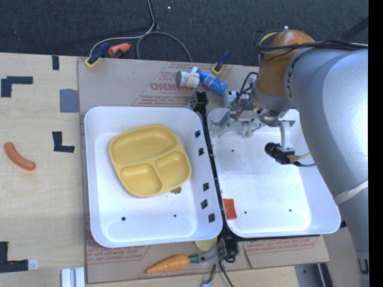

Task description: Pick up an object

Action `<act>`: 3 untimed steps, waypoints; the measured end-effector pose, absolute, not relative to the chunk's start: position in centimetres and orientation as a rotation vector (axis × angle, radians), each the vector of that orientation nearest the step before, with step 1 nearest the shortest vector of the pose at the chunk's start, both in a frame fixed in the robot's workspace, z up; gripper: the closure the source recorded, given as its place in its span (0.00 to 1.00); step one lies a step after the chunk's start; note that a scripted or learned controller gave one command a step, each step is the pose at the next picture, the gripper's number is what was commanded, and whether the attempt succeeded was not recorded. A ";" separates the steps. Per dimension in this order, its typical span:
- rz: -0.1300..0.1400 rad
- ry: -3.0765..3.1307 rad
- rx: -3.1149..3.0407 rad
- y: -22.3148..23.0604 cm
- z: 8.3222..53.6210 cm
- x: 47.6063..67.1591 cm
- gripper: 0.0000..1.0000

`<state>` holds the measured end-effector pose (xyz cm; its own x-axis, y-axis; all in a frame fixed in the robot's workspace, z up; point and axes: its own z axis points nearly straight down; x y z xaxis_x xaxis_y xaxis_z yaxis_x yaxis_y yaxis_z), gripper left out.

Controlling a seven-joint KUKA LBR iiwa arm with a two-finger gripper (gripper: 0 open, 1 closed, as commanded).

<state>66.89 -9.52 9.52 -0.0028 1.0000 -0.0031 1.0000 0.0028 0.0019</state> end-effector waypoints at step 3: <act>0.002 2.222 2.217 -9.7 8.6 64.5 0.00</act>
